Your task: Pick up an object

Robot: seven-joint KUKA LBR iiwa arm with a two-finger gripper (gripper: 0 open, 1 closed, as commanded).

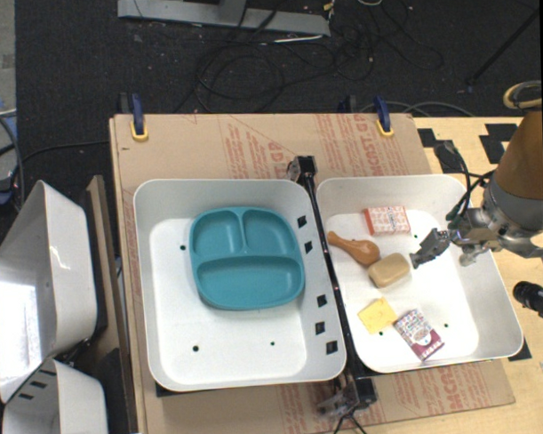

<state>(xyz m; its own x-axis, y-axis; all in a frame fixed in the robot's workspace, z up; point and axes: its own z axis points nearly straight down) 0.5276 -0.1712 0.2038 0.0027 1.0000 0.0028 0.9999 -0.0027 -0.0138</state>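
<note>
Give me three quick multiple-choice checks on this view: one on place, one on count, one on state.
1. Where is the teal divided plate?
A. left bin
B. right bin
C. on the bench outside the bins

2. How many loose objects lie in the right bin?
A. three
B. five
C. seven

3. Where is the gripper?
A. over the left bin
B. over the right bin, near the tan block
C. outside both bins

Answers: 1 A, it lies in the left bin. 2 B, five separate items are there. 3 B, the gripper sits just right of the block.

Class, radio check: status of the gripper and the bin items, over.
Gripper over right bin, holding nothing. Nearest: tan block, just left of it. Brown drumstick beside block. Nothing between gripper and block.
</note>
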